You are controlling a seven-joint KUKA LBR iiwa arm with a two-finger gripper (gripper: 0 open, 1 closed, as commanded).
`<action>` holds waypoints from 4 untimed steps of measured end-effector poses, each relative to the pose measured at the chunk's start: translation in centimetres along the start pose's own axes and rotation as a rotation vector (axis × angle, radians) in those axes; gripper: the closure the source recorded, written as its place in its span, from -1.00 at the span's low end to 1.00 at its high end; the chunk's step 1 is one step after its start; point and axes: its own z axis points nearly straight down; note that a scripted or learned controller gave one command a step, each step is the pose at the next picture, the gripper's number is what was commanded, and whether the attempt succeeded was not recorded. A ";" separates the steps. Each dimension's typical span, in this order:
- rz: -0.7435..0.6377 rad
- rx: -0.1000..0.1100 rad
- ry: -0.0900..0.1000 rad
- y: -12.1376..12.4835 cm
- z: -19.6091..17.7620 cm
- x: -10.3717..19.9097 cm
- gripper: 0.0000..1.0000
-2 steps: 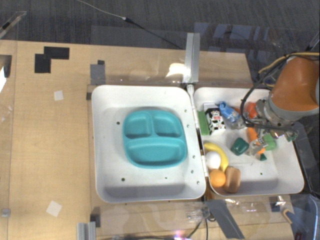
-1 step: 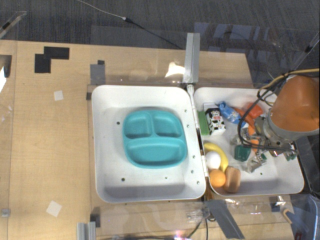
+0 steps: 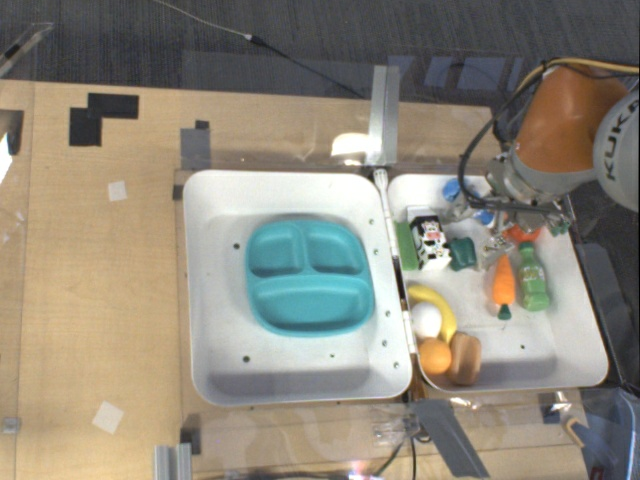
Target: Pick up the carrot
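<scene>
The pincer (image 3: 500, 236) hangs over the back of the right bin (image 3: 580, 358), under the arm's grey wrist and orange band (image 3: 560, 118); its tips are blurred against the clutter, and I cannot tell whether it is released or clenched, or whether it touches anything. The letters "KU" read on the grey arm link at the view's right edge. The carrot (image 3: 503, 282) lies just below the pincer in the view, on the bin floor, its dark green stub pointing to the near side. A green bottle (image 3: 532, 280) lies just beside it on the right. To the left are a dark green block (image 3: 463, 255), a small white carton with red and black print (image 3: 431, 241) too small to read, then a banana (image 3: 437, 306), a white egg (image 3: 427, 320), an orange (image 3: 434, 356) and a brown piece (image 3: 466, 358). The left bin (image 3: 215, 368) holds a teal divided tray (image 3: 308, 276). Both bins sit on the wooden worktop (image 3: 90, 298).
</scene>
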 end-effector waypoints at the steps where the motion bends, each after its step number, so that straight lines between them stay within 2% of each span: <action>1: -0.279 0.006 -0.009 4.4 -0.1 5.4 -1.00; 2: -0.224 0.008 -0.010 1.9 -0.1 8.2 -1.00; 3: -0.226 0.015 -0.020 1.9 -1.5 7.7 1.00; 4: -0.226 0.014 -0.019 1.9 -1.4 7.8 -1.00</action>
